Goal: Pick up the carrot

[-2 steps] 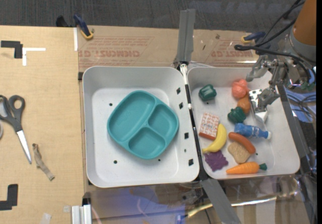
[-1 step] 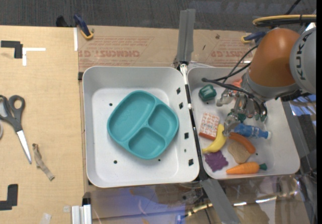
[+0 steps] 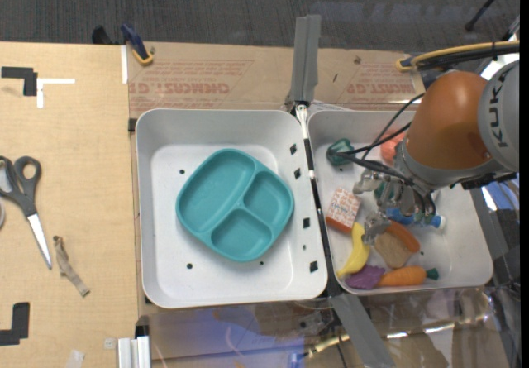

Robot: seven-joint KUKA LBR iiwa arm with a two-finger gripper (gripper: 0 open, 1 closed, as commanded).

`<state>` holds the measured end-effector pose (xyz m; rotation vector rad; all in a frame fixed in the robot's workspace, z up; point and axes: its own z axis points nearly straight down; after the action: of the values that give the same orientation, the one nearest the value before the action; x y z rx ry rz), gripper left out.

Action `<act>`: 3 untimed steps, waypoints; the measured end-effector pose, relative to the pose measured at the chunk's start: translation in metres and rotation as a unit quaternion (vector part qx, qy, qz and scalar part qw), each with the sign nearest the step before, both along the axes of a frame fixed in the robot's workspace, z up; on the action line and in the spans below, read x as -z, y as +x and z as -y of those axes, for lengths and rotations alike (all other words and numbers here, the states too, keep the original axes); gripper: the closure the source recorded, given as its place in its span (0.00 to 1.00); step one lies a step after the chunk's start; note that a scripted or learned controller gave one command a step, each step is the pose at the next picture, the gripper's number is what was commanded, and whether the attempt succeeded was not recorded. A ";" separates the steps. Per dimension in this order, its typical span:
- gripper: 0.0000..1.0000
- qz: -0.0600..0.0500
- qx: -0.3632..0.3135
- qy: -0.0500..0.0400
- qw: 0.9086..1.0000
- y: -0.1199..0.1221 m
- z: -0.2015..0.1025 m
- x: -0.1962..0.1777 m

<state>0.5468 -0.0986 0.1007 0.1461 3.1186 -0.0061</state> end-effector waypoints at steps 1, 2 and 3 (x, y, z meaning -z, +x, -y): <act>0.00 -0.003 -0.340 -0.004 0.940 -0.053 0.027 0.005; 0.00 0.000 -0.351 -0.006 0.936 -0.056 0.024 0.004; 0.00 -0.008 -0.097 0.001 0.995 -0.058 0.059 -0.026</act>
<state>0.4890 -0.1574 0.1267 -0.1589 3.1339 0.0000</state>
